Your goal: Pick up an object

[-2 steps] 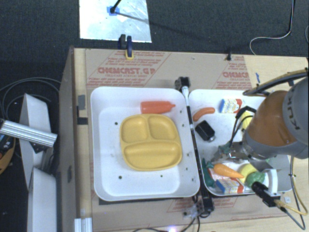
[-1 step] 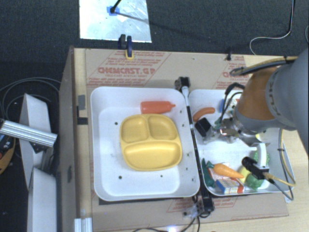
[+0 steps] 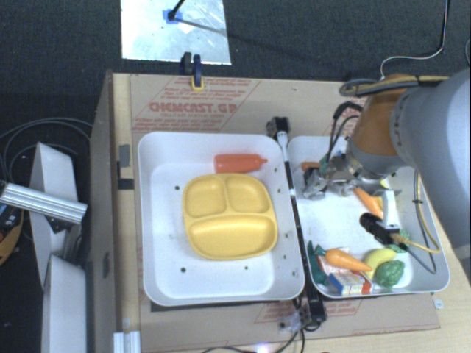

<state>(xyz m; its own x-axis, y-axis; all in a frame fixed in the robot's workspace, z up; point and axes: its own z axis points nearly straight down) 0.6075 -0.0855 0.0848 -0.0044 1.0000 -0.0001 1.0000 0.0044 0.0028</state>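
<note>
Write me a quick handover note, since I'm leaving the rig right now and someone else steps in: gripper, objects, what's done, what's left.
Gripper: low over the upper left of the right bin; finger state can't be read, nothing visibly held.
Right bin: carrot, lemon, green vegetable and small box clustered at the near edge.
Left bin: yellow divided plate, orange sausage-shaped item behind it.
Done: no pick visible.
Left: grasp and lift one object.

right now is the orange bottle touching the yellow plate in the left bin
Apart. The camera view shows a strip of white bin floor between the orange bottle and the top rim of the yellow plate.
</note>
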